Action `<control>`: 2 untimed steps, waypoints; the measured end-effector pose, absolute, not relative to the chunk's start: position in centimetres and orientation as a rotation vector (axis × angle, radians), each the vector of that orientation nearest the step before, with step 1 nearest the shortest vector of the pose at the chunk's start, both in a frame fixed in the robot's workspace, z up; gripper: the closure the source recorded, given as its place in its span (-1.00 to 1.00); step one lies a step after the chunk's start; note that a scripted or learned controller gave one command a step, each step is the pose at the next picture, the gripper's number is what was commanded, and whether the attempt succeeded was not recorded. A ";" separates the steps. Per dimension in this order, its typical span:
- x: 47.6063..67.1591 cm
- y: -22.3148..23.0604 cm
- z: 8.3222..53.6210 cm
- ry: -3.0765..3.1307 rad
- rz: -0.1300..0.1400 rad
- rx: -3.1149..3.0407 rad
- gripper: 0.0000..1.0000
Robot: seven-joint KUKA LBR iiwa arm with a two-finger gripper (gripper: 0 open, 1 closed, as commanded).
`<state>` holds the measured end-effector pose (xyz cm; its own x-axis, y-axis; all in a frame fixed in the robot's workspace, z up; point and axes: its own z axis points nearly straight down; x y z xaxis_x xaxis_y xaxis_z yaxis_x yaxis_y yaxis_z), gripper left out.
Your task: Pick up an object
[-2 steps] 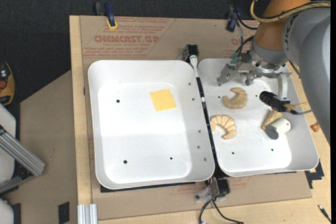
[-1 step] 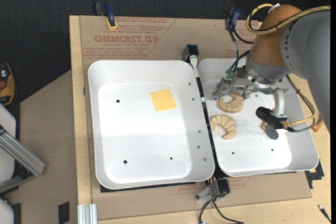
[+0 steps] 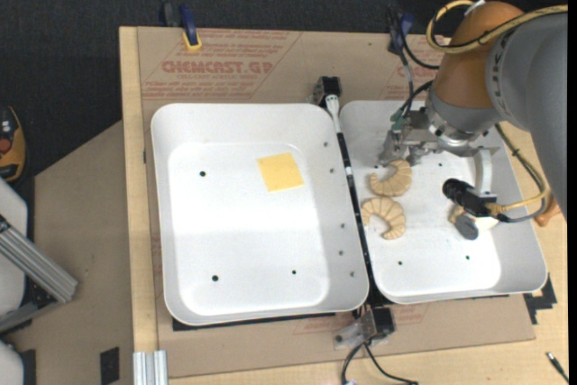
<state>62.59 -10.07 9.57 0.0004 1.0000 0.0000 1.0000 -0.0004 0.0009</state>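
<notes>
The gripper [image 3: 394,156] hangs low over the right bin [image 3: 505,277], at that bin's far left part, right above the upper croissant [image 3: 393,183]. From this slanted view I cannot tell whether the jaws are spread or pressed together, or whether they touch the pastry yet. That croissant, probably a toy one, is a pale tan crescent lying flat on the bin floor close to the wall shared with the left bin [image 3: 180,194]. A lower croissant [image 3: 386,218] lies just beside it on the near side, curved the other way. A flat yellow square [image 3: 280,171] lies well apart in the left bin, and both bins stand on the brown worktop [image 3: 225,59]. The upper croissant looks light and somewhat soft or foamy, with a ridged surface that should give fair friction. It is unlikely to break, though it may squash or roll under a hard squeeze. The best hold is probably across the thick middle of the crescent, jaws straddling its narrow width. The tapering tips would likely slip out or pivot.
</notes>
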 end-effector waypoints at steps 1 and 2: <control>67.0 -4.1 19.2 2.223 0.016 2.206 1.00; 66.7 1.2 18.5 2.229 0.001 2.216 1.00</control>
<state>66.65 1.15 18.51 -0.0056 1.0000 0.0016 1.0000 0.0056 -0.0003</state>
